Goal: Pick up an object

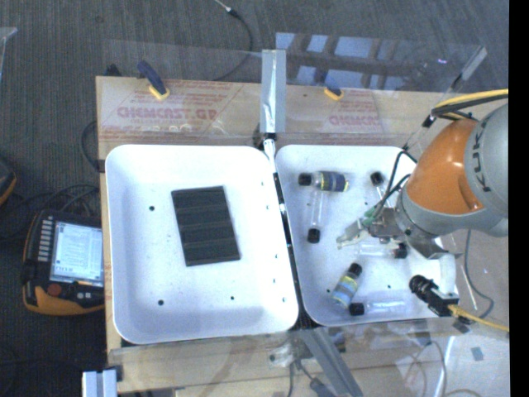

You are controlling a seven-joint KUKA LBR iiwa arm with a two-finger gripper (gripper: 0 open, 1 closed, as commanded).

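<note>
Right of centre, the gripper [357,231] hovered over the right bin [430,157], jaw state unclear; next, descending onto a vial [347,284].

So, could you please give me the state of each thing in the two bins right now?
Dark ribbed pad: flat in the left bin.
Vial: on its side, right bin.
Clear tube: lying flat.
Small bottle: lying tilted.
Hand: low over the right bin.
</note>
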